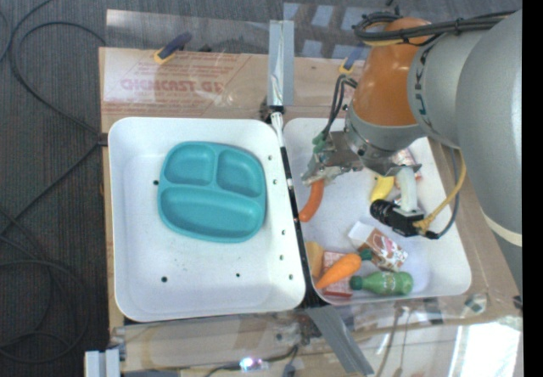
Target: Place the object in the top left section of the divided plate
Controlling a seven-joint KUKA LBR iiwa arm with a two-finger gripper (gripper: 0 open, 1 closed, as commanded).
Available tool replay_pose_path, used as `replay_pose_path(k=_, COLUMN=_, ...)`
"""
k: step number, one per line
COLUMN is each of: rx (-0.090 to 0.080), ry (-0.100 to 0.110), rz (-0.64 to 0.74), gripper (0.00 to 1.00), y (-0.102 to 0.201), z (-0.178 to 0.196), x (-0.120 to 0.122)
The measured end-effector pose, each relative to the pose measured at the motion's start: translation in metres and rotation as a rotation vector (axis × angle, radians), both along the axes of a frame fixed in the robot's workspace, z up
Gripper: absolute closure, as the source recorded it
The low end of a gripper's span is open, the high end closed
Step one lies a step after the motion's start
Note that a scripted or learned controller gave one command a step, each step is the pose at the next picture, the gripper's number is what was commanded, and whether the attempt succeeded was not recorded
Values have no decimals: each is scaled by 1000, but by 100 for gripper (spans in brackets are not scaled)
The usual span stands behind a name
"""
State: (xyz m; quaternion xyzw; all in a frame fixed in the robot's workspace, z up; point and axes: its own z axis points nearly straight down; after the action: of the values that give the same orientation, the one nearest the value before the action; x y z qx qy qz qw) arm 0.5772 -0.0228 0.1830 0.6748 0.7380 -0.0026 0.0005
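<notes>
The jaws [322, 170] hang low at the right bin's [441, 273] left wall, seemingly closed on the top of an orange carrot [310, 202]. The teal plate [212, 191] sits apart in the left bin [136, 282].

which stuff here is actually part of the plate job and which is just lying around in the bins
Part of the job:
divided plate in the left bin
gripper
orange carrot-like piece just below the gripper; whether it is gripped is unclear

Lying about in the right bin:
carrot
green bottle
banana
small carton
</notes>
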Motion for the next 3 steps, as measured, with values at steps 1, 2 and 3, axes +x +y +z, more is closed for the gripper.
replay_pose_path(k=1, rx=4, ry=1, rz=261, gripper=100, y=64, z=12, x=11)
replay_pose_path(k=2, rx=3, ry=0, rz=385, gripper=100, y=70, z=13, x=0)
replay_pose_path(k=3, rx=4, ry=0, rz=468, gripper=100, y=137, z=40, x=34)
